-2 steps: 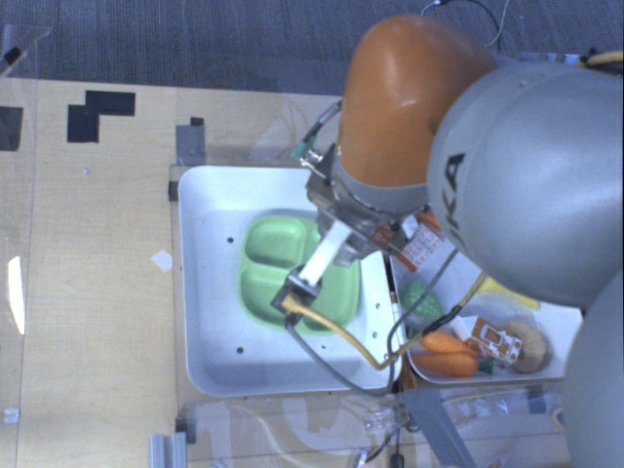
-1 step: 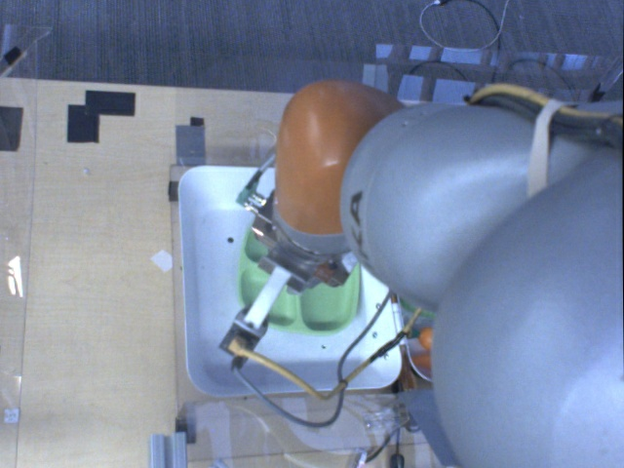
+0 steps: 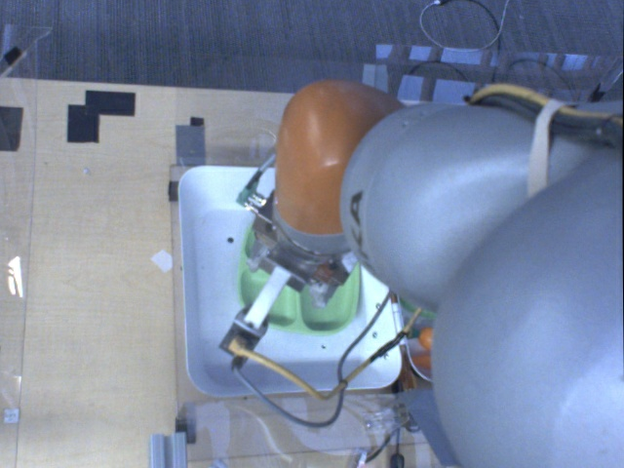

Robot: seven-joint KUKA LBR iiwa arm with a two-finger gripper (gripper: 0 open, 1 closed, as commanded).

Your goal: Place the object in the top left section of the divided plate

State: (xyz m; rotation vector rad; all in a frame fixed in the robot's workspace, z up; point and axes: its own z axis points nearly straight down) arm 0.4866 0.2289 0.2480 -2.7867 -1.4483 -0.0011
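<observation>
Green divided plate (image 3: 327, 312) lies under the arm (image 3: 409, 222); object hidden.

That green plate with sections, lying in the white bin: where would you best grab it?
Probably at the raised left rim of the green plate, coming straight down from above. The plate lies flat in the white bin, so that thin upright lip offers two opposing faces, and the arm covers the plate's far side.

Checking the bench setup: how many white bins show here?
1. The white bin lies at centre-left, holding the green divided plate under the arm. Another bin may be hidden behind the arm at right.
</observation>
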